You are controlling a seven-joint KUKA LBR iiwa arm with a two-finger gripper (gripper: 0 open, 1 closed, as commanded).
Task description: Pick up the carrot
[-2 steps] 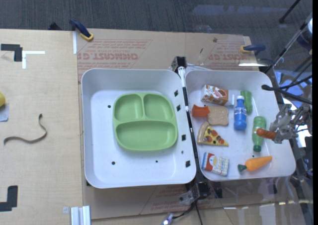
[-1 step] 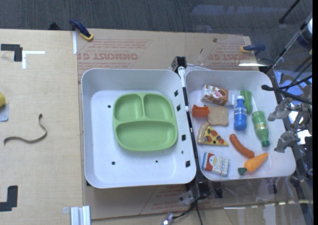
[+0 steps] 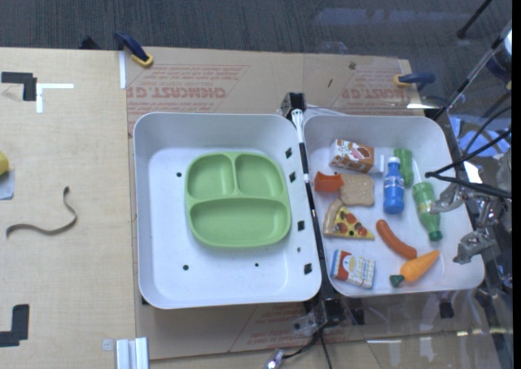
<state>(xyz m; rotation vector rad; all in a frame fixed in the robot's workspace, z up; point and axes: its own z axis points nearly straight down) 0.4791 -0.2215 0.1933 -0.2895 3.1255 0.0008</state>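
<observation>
The carrot [image 3: 418, 266] lies in the right bin [image 3: 456, 147], near its front right corner, just beside the sausage [image 3: 395, 239] and apart from the small carton [image 3: 353, 268] to its left. Long axis runs diagonal: green leafy stub toward the bin's front-left, orange body toward the right wall, rising a bit in the view. It lies flat on the bin floor, touching nothing else as far as can be told, though the sausage tip is v. close.

The other toy foods crowd the same bin: pizza slice [image 3: 348, 221], bread slice [image 3: 357, 190], blue bottle [image 3: 393, 186], green bottle [image 3: 426, 206], another carton [image 3: 353, 155] at the back. Prob. all loaded there as the pick source, w/ the left bin [image 3: 163, 278] holding only a green divided plate [image 3: 238, 199], likely the drop side.

The gripper [image 3: 475, 243] sits at the right bin's rim, just right of the carrot, metal parts blurred against clutter; whether it's released or clenched can't be told. Nothing is seen in its grasp, so the pick looks not yet made
</observation>
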